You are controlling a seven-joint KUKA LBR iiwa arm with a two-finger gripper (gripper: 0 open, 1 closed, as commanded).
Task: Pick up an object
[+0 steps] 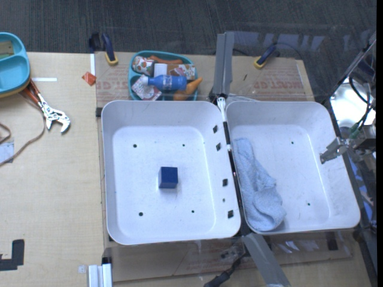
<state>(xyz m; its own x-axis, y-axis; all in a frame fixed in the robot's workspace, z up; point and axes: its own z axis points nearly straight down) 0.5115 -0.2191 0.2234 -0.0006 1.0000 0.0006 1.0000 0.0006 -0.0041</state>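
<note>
A small dark blue cube point(169, 177) sits on the floor of the left white bin point(119, 220), slightly left of its middle and apart from the walls. A crumpled pale grey cloth point(257, 187) lies in the right white bin point(323, 214), stretched along its left wall from the middle down to the front left corner.
A blue bowl of small items point(163, 76) stands behind the left bin. A wrench point(51, 113) and a teal tray point(12, 61) lie on the wooden bench at far left. Metal brackets and cables point(347, 142) crowd the right bin's right rim.
</note>
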